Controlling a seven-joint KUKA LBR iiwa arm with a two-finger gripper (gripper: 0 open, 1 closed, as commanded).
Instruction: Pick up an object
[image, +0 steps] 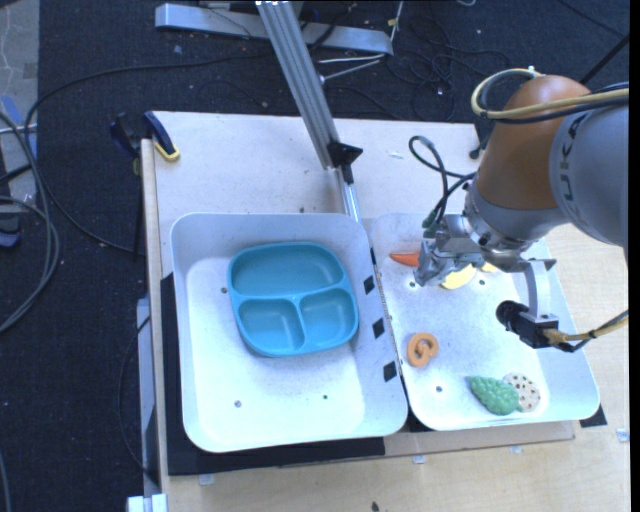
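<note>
Green soft toy nearest, right bin: looks light, squashy, grab mid-body. Hand low at far end over yellow piece; can't tell its state.

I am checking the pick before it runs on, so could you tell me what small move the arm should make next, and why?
Probably a short descent. The gripper sits in the right bin, between the orange piece and the yellow piece, with nothing visibly between its fingers.
</note>
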